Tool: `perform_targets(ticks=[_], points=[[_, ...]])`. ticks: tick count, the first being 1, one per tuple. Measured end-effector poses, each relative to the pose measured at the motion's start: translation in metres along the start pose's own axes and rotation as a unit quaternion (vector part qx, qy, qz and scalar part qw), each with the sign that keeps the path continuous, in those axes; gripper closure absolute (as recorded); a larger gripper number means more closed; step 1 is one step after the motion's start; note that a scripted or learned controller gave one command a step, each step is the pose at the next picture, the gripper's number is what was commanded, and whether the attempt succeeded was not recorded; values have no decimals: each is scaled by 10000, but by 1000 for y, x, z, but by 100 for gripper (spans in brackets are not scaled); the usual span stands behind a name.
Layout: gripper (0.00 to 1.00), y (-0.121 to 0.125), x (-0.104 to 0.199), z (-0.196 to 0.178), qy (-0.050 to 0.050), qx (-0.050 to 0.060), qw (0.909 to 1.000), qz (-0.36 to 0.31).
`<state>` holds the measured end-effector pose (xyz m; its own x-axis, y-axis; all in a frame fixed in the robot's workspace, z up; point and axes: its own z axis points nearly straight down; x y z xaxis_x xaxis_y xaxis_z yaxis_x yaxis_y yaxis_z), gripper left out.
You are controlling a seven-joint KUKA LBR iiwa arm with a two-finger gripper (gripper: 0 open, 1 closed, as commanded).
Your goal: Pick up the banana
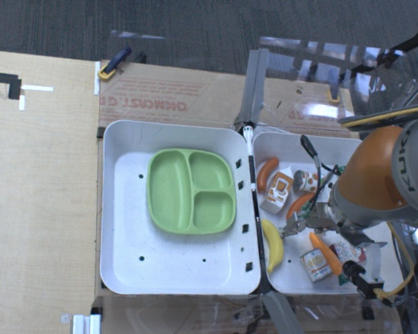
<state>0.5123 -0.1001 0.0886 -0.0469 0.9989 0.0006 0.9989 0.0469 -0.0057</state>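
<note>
The banana [272, 244] is lying in the right bin [286, 282] against its left wall, long axis running roughly near-to-far, and the gripper [291, 228] is hovering just right of its upper end with fingers spread, gripping nothing.

Arm [403, 171] at right edge of frame: grey rounded housing, broad glossy orange band [370, 175] above wrist, grey collar beneath it. Dark metal gripper [294, 225] at wrist end, thin silvery linkage parts. Thin black and green cables loop by the wrist, a black rod pokes up-left. Yellow cable and black connector at lower right of frame
</note>
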Motion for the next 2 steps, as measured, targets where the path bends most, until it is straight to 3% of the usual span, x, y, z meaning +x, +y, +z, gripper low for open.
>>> perform_targets(ticks=[1, 2], points=[[0, 37, 81, -99, -10, 2, 10000, 13], [0, 42, 70, -113, -10, 3, 9997, -236]])
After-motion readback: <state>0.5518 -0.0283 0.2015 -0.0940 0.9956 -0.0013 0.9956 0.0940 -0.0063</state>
